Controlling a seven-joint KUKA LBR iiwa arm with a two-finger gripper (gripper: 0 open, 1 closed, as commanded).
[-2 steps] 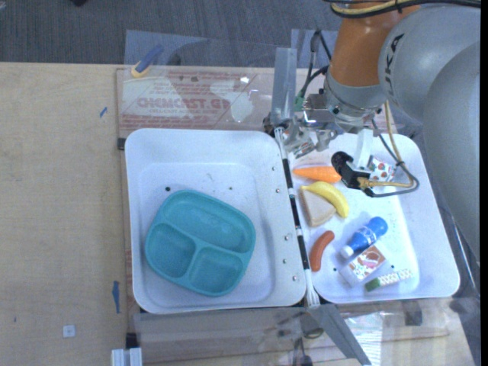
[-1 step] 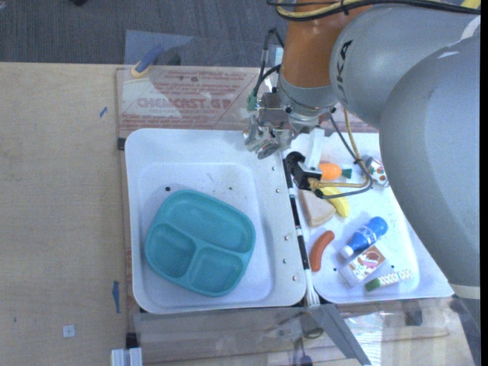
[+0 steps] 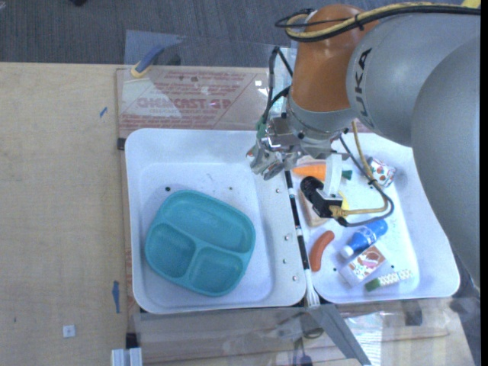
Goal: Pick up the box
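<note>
Box lies untouched beside sausage; end effector, grip state unclear, hovers well apart. Approach step; next: reposition over box.

My own arm runs off the top and right edges and covers the right bin's far corner; my gripper's fingers blur together.
</note>
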